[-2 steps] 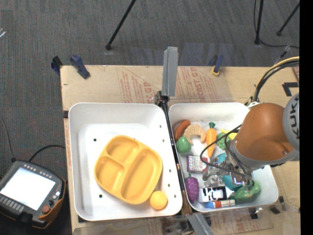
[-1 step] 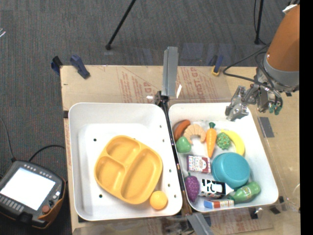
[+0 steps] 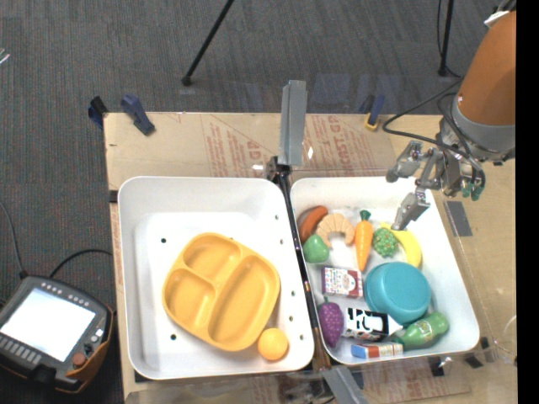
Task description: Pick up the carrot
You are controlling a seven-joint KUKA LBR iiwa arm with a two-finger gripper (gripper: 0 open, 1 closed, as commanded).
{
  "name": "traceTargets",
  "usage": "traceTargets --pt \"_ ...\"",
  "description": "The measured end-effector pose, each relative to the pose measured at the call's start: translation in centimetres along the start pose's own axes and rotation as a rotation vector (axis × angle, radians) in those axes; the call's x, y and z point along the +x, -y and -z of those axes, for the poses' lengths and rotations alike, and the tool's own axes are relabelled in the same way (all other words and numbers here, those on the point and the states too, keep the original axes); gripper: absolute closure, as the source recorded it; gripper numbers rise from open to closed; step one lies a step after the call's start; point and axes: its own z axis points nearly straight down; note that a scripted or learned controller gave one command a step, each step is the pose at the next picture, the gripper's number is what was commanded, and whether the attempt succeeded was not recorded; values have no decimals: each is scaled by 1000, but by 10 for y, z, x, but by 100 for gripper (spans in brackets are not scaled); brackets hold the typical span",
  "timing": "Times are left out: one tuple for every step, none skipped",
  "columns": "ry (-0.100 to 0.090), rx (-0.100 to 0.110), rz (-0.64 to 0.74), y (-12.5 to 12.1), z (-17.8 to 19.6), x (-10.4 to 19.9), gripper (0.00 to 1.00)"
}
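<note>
Two white bins sit side by side. Carrot point(image 3: 363, 240) lies in the right bin point(image 3: 466, 297), crowded between shrimp point(image 3: 338, 225) and grapes point(image 3: 385, 241). Pincer point(image 3: 412, 194) hovers empty, fingers spread, just right of the carrot.

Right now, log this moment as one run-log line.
pincer: above right bin's far edge | carrot: lying in right bin, ungrasped | step: approach

Dark grey carpet point(image 3: 126, 40) surrounds the plywood bench point(image 3: 194, 137).
</note>
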Motion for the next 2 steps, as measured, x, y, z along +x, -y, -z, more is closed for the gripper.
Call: traceTargets --pt "-15 0 -9 -4 -165 -6 0" --pt "4 -1 -81 -14 -207 -29 0"
